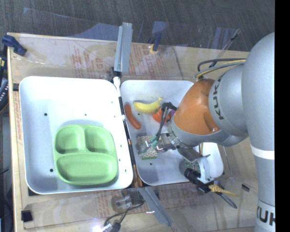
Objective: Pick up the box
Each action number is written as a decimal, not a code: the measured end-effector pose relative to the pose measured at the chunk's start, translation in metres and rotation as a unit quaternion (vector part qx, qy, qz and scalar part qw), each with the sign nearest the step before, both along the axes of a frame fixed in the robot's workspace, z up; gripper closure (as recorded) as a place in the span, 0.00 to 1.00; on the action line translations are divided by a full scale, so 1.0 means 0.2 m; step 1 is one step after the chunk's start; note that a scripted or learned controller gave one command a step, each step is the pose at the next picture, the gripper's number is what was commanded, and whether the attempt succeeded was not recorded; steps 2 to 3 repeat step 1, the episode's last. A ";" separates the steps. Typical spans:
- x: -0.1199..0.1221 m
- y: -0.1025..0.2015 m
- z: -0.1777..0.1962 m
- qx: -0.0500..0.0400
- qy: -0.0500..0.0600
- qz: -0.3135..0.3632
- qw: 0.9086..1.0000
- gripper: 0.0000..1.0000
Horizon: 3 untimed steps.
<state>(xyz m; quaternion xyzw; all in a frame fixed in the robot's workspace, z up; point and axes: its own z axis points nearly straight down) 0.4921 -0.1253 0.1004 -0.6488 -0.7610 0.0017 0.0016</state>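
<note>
the left bin [31,129] holds a green tray [85,154]. the right bin [150,175] holds a banana [147,105], sausage [132,116], box [147,146]. can't tell if the hand [160,144] is open.

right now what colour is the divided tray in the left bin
Light green tray, seen in the camera view.

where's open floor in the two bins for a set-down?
Left bin: bare floor along its far side and left side, around the green divided tray in the near half. Right bin: crowded; banana, red sausage, small box and the arm cover most. A small bare patch lies near the box, by the near wall.
</note>
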 end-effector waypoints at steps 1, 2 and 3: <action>0.08 0.24 0.77 0.000 -0.002 0.030 1.000 1.00; 0.08 0.24 0.77 0.000 -0.002 0.030 1.000 1.00; 0.08 0.24 0.77 0.000 -0.002 0.030 1.000 1.00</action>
